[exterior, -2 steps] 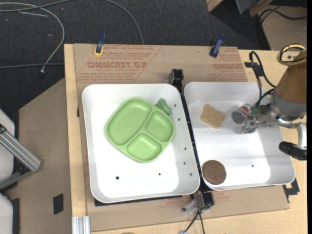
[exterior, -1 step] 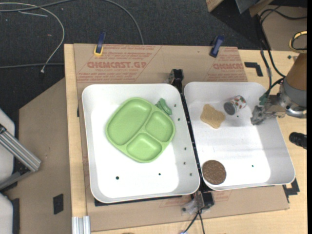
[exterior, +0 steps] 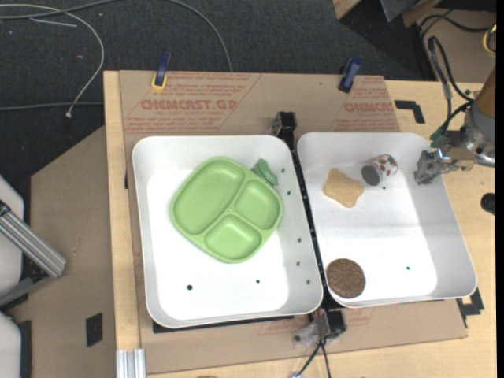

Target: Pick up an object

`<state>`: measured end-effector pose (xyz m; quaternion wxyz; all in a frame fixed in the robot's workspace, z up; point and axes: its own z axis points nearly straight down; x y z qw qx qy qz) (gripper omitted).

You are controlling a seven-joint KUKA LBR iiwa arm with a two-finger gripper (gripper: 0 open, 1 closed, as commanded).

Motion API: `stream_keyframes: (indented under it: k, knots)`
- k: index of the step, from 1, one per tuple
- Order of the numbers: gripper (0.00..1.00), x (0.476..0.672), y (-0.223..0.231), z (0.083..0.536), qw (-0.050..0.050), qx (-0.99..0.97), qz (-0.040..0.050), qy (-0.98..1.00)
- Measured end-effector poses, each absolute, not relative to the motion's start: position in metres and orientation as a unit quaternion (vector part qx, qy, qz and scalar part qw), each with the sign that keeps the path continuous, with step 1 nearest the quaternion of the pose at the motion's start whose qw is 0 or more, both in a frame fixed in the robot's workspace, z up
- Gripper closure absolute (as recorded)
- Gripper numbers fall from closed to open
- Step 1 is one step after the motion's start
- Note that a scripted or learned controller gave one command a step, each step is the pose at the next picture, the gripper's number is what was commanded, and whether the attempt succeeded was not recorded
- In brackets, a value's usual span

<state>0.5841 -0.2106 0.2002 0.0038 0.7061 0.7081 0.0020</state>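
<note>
In the right bin lie three objects. A tan, biscuit-shaped piece rests near its upper left, a small grey and patterned cup lies on its side just right of that, and a brown round disc sits by the front left corner. My gripper hangs at the far right, over the bin's upper right rim, well right of the cup. Nothing shows between its fingers. The left bin holds a green divided plate with a small dark green piece at its upper right edge.
Both bins sit on a cardboard sheet clamped at the back by two blue clips. Cables run along the right side near the arm. Dark floor lies behind the bench.
</note>
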Motion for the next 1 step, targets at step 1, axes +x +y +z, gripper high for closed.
stream_keyframes:
  k: [1]
  knots:
    - [1.0,0.5852,-0.2106,0.2233,0.002,0.707,0.0011,0.708]
